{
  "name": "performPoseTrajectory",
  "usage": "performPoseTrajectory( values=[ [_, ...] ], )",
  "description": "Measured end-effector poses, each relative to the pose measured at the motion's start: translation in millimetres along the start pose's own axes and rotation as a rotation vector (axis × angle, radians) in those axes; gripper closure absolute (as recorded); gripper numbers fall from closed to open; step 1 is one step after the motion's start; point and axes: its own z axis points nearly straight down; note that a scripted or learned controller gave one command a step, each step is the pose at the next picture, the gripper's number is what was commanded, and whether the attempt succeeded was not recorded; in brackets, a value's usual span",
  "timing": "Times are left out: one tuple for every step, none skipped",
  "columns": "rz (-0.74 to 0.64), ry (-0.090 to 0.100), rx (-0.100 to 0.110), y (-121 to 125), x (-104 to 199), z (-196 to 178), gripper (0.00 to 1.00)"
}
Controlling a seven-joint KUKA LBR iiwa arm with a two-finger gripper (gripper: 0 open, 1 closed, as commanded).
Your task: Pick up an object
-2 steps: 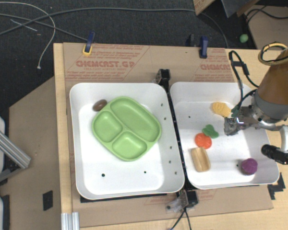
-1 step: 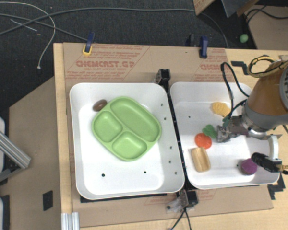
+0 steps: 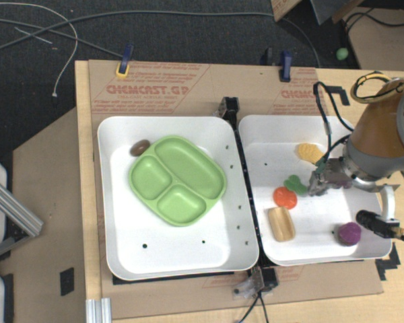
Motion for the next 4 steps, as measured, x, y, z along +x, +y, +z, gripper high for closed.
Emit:
performPoseTrajectory(
  values=[
    [-0.003,-0.004,-0.007,8.0,-3.9,-62.1,1.0],
    [-0.003,-0.004,-0.006,12.6,-3.5,-126.2,1.0],
    [-0.003,-0.003,-0.005,13.7,-3.7,-161.9,1.0],
    [-0.007,0.002,0.003,13.4,48.7,-146.6,1.0]
  ],
)
